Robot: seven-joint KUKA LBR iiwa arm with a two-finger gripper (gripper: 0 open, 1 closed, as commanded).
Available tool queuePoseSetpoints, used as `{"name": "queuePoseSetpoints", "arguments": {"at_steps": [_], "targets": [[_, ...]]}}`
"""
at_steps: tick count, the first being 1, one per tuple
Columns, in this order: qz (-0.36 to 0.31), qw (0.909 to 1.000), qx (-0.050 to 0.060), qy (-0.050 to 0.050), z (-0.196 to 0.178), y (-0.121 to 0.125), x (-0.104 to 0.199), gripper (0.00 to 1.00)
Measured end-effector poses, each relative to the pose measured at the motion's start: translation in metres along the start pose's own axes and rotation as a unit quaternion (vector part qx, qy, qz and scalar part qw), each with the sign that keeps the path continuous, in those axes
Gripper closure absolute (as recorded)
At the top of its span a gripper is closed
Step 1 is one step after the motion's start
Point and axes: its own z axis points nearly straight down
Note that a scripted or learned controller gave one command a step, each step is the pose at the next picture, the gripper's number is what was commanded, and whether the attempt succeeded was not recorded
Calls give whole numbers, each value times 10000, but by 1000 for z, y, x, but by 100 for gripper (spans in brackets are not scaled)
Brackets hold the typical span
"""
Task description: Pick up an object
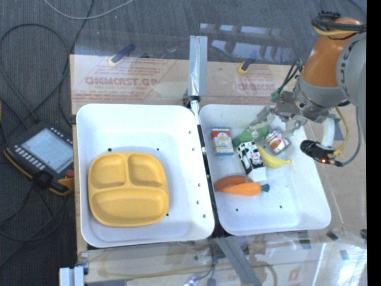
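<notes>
My gripper hangs over the far part of the right bin, open, with nothing between its fingers. Just in front of it lies a small red and white can, with a yellow banana beside it. A black and white carton and a green item sit to the left of those. Further left stands a small orange and white carton. An orange carrot and a brown-red sausage-like piece lie near the bin's middle.
The left bin holds a yellow divided plate. A metal divider post stands between the bins at the back. A teach pendant with cables lies on the floor at the left.
</notes>
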Motion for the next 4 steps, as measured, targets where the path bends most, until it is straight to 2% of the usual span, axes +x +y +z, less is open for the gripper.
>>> {"name": "queuePoseSetpoints", "arguments": {"at_steps": [1, 2, 3, 4], "targets": [[-300, 9995, -15, 1, 74, -10, -37, 0], [-679, 9976, -108, 15, 93, -42, -56, 0], [-674, 9977, -121, 3, 83, -41, -58, 100], [-983, 9952, -17, -11, -8, -16, -19, 100]]}}
